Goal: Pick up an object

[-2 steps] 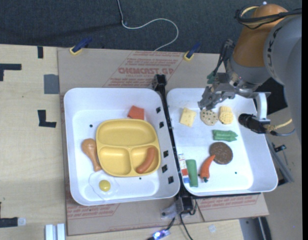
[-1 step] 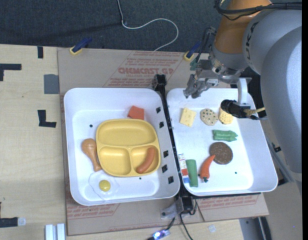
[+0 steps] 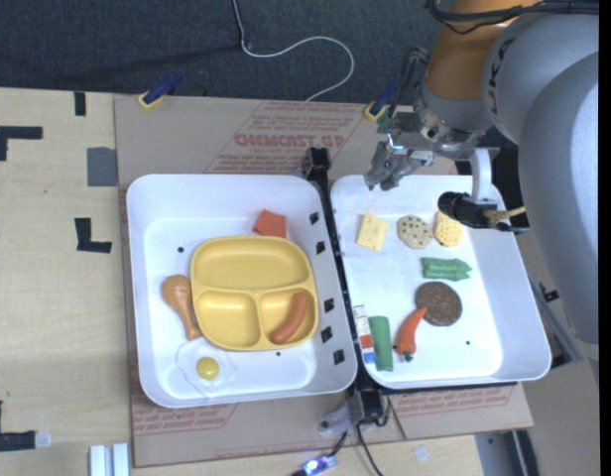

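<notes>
The gripper [image 3: 388, 174] hangs over the far rim of the right bin [image 3: 504, 310], fingers a narrow gap apart, nothing between them. At its 6 o'clock, nearby, lies a yellow cheese wedge [image 3: 372, 232]; at 5 o'clock, a spotted cookie [image 3: 415, 230]. Further along 5 o'clock sit a green pod [image 3: 445, 267] and a brown disc [image 3: 439, 303]. The left bin [image 3: 152, 266], toward 8 o'clock, carries a yellow divided plate [image 3: 251, 291].
</notes>
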Robot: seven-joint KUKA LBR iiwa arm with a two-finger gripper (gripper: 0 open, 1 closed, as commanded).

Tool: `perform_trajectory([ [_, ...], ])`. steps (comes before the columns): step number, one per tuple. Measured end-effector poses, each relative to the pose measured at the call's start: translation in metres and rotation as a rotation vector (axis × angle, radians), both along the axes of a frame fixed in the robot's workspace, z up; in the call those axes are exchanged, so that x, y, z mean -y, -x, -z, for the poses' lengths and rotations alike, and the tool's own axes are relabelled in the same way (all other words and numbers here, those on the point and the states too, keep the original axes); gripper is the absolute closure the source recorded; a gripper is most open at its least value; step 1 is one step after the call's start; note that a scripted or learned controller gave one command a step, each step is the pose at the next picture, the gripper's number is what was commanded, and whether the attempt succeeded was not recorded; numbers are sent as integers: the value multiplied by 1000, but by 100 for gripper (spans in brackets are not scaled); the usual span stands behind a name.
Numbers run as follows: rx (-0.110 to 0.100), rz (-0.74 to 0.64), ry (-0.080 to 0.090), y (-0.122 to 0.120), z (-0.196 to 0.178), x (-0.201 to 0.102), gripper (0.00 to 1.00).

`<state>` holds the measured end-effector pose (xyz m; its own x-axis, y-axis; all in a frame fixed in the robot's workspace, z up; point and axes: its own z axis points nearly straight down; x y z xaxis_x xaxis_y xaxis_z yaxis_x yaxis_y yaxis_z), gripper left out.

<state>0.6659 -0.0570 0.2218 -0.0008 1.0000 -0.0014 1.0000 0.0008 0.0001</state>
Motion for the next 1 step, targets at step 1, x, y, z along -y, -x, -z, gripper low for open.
perform_trajectory([
  [1,-2,0,0,7,-2,-4,100],
])
